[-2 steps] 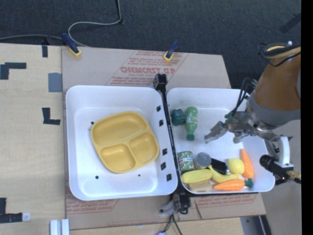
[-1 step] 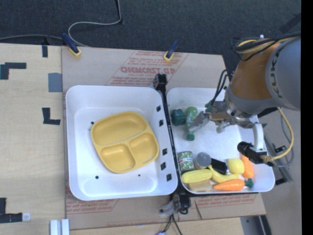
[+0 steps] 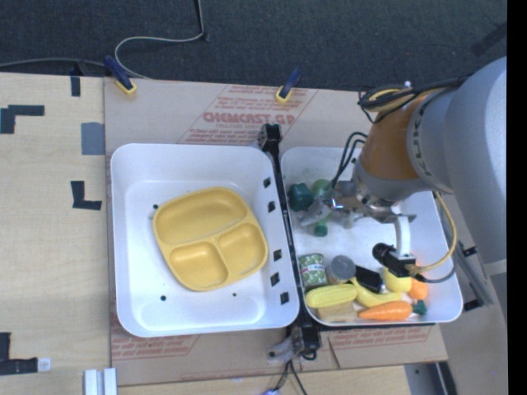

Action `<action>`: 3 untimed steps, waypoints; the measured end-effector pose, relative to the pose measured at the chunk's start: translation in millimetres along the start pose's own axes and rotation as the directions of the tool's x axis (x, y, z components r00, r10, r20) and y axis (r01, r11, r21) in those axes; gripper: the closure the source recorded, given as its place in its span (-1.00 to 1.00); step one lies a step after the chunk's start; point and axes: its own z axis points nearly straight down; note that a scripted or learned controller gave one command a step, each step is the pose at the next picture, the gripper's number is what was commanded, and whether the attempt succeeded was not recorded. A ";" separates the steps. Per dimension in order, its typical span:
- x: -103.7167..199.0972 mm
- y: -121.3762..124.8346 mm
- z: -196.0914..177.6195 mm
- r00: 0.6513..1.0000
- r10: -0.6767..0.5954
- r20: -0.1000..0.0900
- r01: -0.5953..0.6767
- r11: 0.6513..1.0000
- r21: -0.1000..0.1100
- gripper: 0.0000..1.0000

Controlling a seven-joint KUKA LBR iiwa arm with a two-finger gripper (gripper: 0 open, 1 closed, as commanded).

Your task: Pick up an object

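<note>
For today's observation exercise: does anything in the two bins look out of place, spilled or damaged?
Nothing stands out. The yellow divided plate lies flat in the left bin; toy foods cluster along the right bin's near edge, none spilled outside.

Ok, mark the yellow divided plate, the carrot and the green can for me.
yellow divided plate (image 3: 210, 239): camera view, on the ridge between its compartments.
carrot (image 3: 384, 310): camera view, middle of its orange body.
green can (image 3: 311, 269): camera view, middle of its label side.
</note>
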 end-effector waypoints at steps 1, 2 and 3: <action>0.4 -0.6 -8.8 1.000 0.000 -0.001 0.000 1.000 0.002 1.00; 54.1 -29.4 -95.8 1.000 -0.001 -0.001 0.001 1.000 0.000 1.00; 78.8 -27.4 -145.1 1.000 -0.001 -0.001 0.001 1.000 0.000 1.00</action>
